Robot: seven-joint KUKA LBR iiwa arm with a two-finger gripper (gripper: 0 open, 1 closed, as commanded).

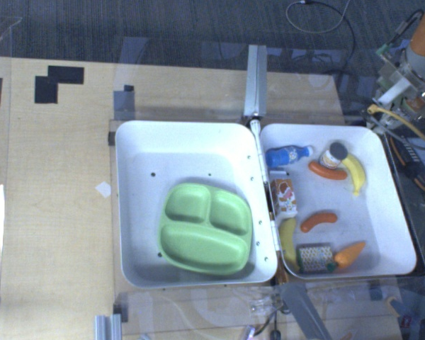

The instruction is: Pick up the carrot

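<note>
The carrot (349, 253) lies at five o'clock in the right bin (393, 190), touching a grey grater (314, 257). The wooden surface (49, 211) spreads toward nine o'clock, dark carpet (163, 9) at twelve. The arm (411, 76) sits at two o'clock; its tool's state I cannot tell.

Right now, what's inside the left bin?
Inside the left bin lies one green divided tray, three compartments facing up, near the bin's front right. The bin floor under the tray is covered, so anything beneath it can't be seen.
</note>
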